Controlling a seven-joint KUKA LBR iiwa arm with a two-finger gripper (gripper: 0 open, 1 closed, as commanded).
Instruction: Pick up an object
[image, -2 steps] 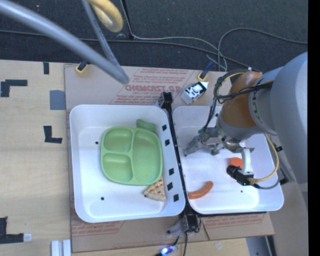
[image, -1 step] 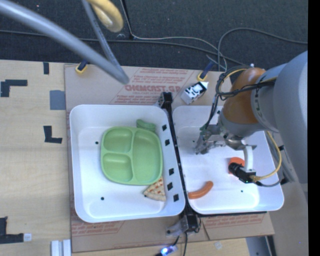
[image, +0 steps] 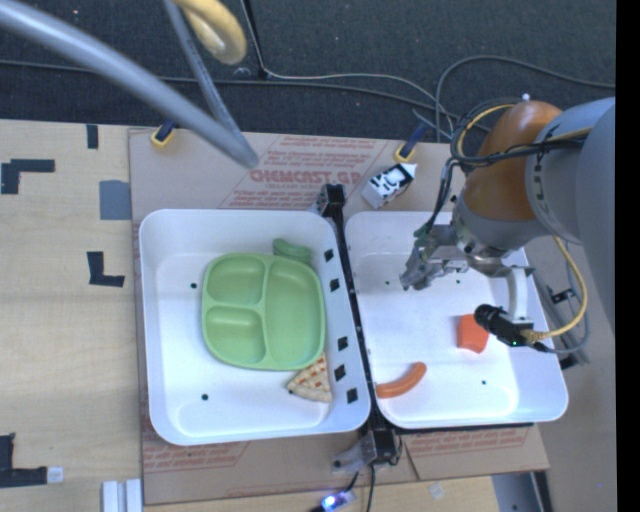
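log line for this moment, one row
gripper above right bin, nothing held | orange block, hot dog right bin | green tray left

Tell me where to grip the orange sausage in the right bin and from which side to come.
Grip the sausage at its middle, across the narrow width, coming straight down from above. It lies flat and slightly curved on the right bin floor near the front left corner, so the ends are thinner and the divider wall crowds its left end.

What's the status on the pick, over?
Gripper over right bin, nothing visibly held. Orange block and hot dog on bin floor, apart from it. Path unobstructed.
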